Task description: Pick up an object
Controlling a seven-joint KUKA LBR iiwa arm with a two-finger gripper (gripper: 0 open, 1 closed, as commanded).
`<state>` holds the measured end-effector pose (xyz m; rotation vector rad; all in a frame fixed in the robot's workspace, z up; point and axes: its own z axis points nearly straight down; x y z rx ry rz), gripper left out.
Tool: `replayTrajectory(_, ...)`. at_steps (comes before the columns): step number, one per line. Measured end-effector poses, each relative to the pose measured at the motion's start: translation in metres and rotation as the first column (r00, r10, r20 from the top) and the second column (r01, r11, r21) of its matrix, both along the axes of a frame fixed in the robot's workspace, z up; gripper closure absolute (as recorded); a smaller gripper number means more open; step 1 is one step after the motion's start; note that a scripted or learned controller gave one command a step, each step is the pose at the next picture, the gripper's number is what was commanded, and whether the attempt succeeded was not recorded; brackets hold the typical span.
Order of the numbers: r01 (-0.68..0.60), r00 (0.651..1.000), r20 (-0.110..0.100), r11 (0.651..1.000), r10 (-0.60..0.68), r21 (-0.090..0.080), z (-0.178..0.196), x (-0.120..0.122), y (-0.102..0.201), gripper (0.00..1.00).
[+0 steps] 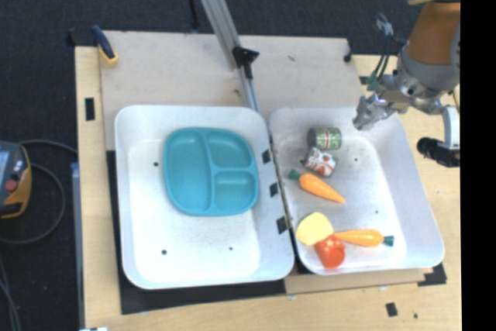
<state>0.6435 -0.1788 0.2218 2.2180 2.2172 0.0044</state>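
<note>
Camera view shows two white bins on the counter [178, 74]. Left bin [139, 244] holds one teal divided plate [211, 170]. Right bin [403, 190] holds two carrots [322, 186] [363, 238], one can [325, 139], one crumpled wrapper [320, 162], one yellow piece [314, 228] and one red piece [331, 252]. Its right half lies bare. Above its upper right rim is the gripper [368, 114]; whether its fingers are open or closed, I cannot tell.

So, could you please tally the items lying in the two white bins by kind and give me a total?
Carrots: 2, one mid-bin and one near the front
Cans: 1, green-labelled
Small white and red item, kind unclear: 1
Yellow round piece: 1
Red piece: 1
Teal divided plate: 1
Total: 7
</note>
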Motion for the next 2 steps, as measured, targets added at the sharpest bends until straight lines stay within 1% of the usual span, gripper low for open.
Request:
replayTrajectory(1, -0.003, 1.000, 0.000, 1.000, 0.003, 0.000, 0.040, 0.001, -0.002, 1.00)
replayTrajectory(2, -0.007, 1.000, -0.004, 1.000, 0.007, 0.002, 0.044, -0.006, 0.057, 1.00)
